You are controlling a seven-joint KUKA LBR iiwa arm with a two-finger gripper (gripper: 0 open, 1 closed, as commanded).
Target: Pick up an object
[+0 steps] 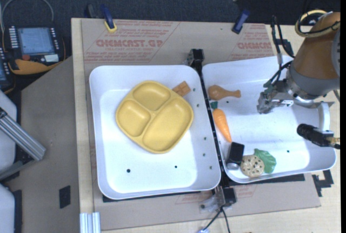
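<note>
The right bin (281, 70) holds several toy foods. A brown chicken drumstick (223, 92) lies near its back left, with an orange carrot (221, 124) in front of it. A black block (235, 152), a speckled cookie (251, 165) and a green leafy piece (266, 158) sit along the front wall. My gripper (266, 103) hangs over the middle right of this bin, pointing down and left, well right of the drumstick and carrot. Nothing shows between its fingers.
The left bin (108, 134) carries a yellow divided plate (154, 117) with a small brown piece (181, 88) at its back right corner. A black clip (195, 57) sits at the divider between the bins. Cables run behind the arm at right.
</note>
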